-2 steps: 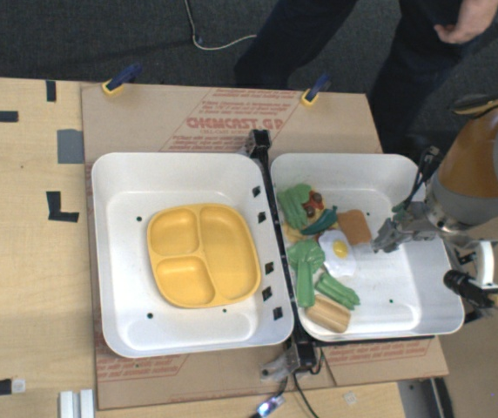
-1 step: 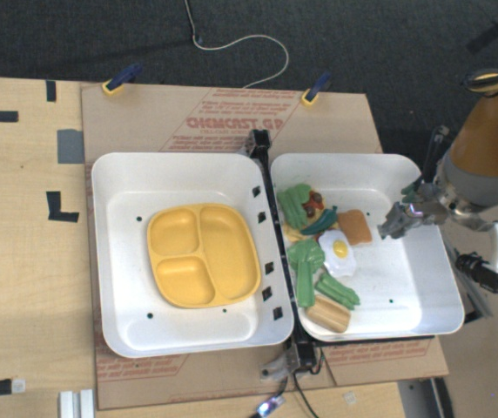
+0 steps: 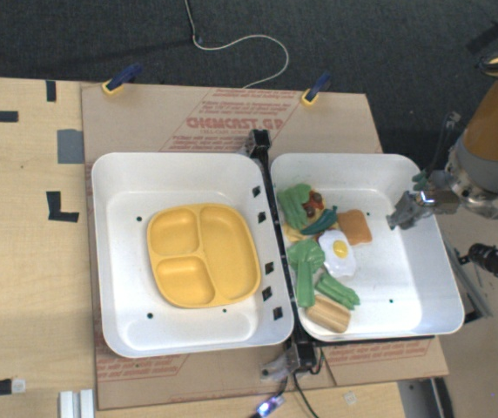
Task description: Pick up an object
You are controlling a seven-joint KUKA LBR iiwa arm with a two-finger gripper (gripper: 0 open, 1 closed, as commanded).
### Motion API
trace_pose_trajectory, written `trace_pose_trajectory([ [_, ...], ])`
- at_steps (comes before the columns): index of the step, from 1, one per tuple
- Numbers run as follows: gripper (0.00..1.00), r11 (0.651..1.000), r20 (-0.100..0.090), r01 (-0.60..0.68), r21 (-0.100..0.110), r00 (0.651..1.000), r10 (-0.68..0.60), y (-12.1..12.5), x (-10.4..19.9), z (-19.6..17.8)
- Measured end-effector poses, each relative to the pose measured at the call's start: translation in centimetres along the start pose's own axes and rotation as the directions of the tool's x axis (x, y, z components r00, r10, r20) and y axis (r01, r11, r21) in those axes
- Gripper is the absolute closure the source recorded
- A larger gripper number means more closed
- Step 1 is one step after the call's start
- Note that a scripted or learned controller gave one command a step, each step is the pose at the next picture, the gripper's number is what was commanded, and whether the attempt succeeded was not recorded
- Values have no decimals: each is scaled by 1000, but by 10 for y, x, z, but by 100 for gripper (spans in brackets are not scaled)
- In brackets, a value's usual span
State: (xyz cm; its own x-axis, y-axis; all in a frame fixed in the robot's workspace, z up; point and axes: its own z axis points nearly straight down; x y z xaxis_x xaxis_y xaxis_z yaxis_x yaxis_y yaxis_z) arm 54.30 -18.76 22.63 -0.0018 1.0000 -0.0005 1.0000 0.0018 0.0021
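- Two shallow white bins sit side by side on a sheet of brown cardboard [image 3: 232, 124] that lies on a pale wooden table [image 3: 23, 259].
- The left bin [image 3: 118, 190] holds a yellow divided plate [image 3: 203, 255] with three compartments, lying flat near the bin's middle.
- The right bin [image 3: 423, 294] holds a cluster of toy food pressed against its left wall.
- At the top of the cluster lies a green leafy piece [image 3: 295, 200] with a small dark red item [image 3: 316, 202] touching it.
- Just right of these lies an orange-brown slab [image 3: 355, 227], like a slice of toast.
- Below it rests a fried egg [image 3: 339, 252], white with a yellow yolk, touching a second green piece [image 3: 303, 264].
- Nearer the front edge lie another green piece [image 3: 339, 292] and a tan bread roll [image 3: 328, 316], touching each other.
- The grey arm [image 3: 484, 159] enters from the right, with an orange band above its wrist.
- The gripper [image 3: 404, 214] hangs over the right part of the right bin, well apart from the toy food, and nothing shows between its fingers.
- Whether it is spread or closed cannot be told at this angle.
- A thin white cable [image 3: 240, 42] loops across the dark floor beyond the table.
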Motion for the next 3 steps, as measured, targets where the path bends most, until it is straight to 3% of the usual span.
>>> trace_pose_trajectory([
  [3,100,1000,-1,2,4,1000,-2,38,157,12],
])
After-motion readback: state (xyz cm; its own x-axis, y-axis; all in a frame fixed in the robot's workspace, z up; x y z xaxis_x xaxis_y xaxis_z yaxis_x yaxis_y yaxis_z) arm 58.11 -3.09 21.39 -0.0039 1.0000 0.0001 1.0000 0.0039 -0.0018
